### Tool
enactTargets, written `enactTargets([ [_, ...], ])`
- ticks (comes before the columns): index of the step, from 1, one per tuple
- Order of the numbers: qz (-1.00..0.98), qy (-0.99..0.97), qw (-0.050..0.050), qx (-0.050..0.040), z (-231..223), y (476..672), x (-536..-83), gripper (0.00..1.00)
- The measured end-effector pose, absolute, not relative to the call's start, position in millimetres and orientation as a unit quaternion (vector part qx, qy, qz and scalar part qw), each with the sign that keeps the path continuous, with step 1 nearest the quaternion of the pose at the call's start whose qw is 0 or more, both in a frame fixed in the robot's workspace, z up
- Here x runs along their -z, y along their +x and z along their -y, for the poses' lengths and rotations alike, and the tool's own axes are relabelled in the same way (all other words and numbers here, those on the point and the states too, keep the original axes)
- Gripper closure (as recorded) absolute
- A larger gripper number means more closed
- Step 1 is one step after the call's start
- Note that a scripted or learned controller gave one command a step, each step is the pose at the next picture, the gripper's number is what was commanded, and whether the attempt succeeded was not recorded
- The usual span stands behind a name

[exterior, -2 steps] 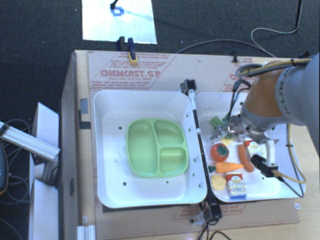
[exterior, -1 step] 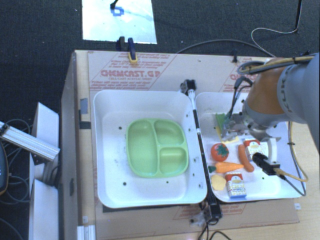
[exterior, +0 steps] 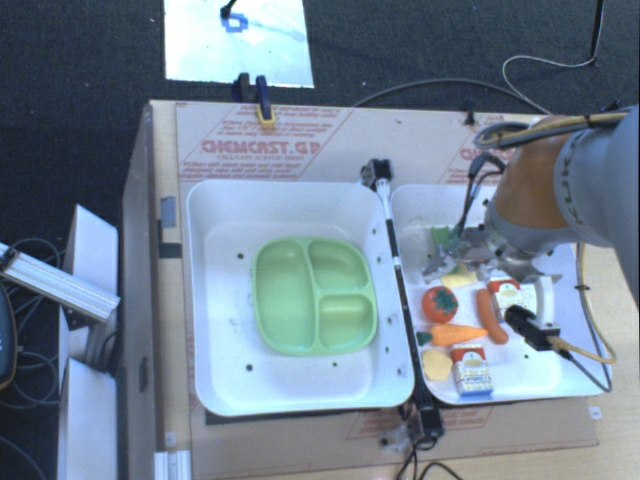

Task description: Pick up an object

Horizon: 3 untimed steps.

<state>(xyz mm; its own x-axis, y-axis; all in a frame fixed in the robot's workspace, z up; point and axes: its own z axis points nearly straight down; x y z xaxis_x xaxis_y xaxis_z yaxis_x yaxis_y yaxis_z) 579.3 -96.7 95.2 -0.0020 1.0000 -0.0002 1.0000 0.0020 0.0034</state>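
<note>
Several toys crowd under the jaws (exterior: 452,258): tomato (exterior: 439,303) just below, yellow piece (exterior: 459,280) beside. Can't tell their opening. They might nudge things, closing on nothing.

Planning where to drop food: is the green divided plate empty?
Empty: the green plate in the left bin shows only bare compartments.

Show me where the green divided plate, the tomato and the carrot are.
Green divided plate (exterior: 283,303), camera view, on its large left compartment.
Tomato (exterior: 439,304), camera view, on the middle of its red body.
Carrot (exterior: 458,335), camera view, on the middle of its orange length.
</note>
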Motion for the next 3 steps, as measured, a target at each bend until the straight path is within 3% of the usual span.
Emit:
enactTargets([
  [1, -0.708, 0.706, 0.001, -0.0008, 96.8, 653.8, -84.8, 0.0],
  [2, -0.709, 0.705, 0.002, -0.0013, 97.0, 654.6, -95.7, 1.0],
  [3, -0.708, 0.706, 0.001, -0.0011, 66.9, 586.2, -185.2, 1.0],
])
